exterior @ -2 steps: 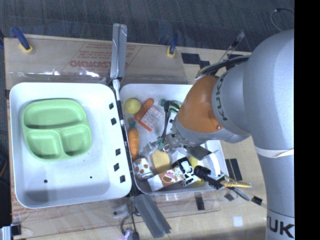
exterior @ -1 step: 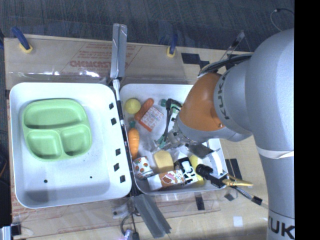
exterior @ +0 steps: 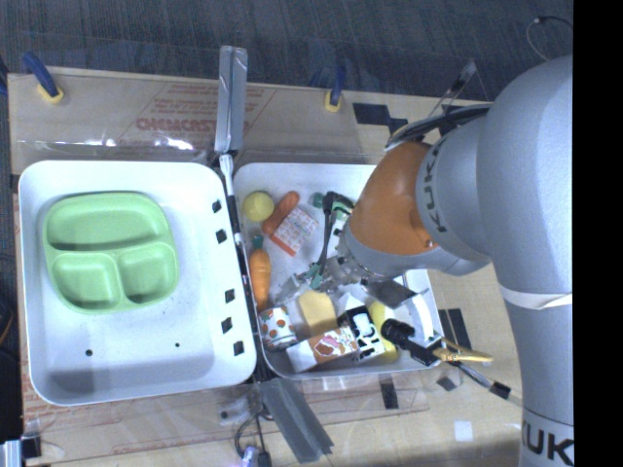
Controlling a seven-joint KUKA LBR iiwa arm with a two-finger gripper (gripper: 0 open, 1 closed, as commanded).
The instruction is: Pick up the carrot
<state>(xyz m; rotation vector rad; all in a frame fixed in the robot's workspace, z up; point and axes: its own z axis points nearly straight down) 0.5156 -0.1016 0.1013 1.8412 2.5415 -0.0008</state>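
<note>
The carrot [exterior: 260, 275] is lying in the right bin [exterior: 292, 175], against its left wall, just below a yellow ball [exterior: 258, 205] and above a small printed cup [exterior: 276, 327]. It is resting among the clutter and not lifted, so the pick is judged not yet accomplished. The gripper [exterior: 326, 272] is hanging low over the middle of the same bin, near the carrot but apart from it, beside a pale yellow block [exterior: 316, 309]. Whether the fingers are released or clenched cannot be told; nothing is visibly sitting between them. Remaining work: reaching the carrot, closing on it, raising it. The green divided tray [exterior: 109, 251] is occupying the left bin [exterior: 39, 358]
</note>
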